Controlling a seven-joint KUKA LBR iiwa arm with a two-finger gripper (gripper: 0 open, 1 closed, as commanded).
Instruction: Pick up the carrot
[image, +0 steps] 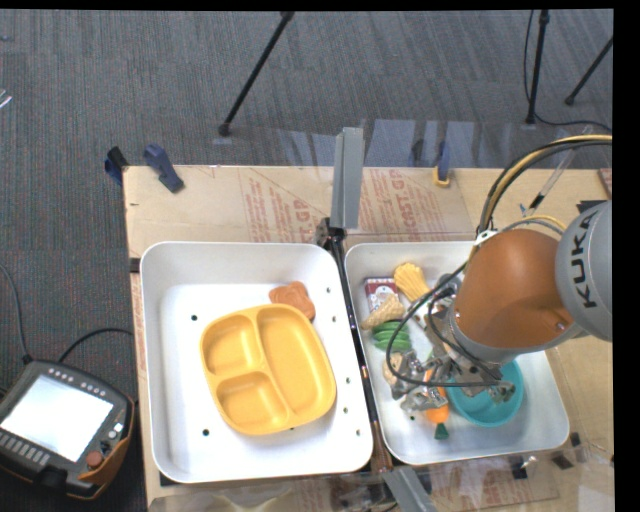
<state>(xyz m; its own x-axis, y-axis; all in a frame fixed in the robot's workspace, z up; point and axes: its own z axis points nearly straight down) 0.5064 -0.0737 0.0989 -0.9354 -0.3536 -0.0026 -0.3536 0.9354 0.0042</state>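
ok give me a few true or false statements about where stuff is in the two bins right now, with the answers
1. The yellow divided plate lies in the left bin. True.
2. The carrot lies on the yellow divided plate. False: it lies in the right bin, beside the teal bowl.
3. The arm's orange band hangs over the right bin. True.
4. The teal bowl sits in the left bin. False: it sits in the right bin, partly hidden by the arm.
5. A reddish-brown piece lies at the far edge of the yellow divided plate. True.
6. The corn cob lies in the left bin. False: it lies in the right bin, near the far wall.
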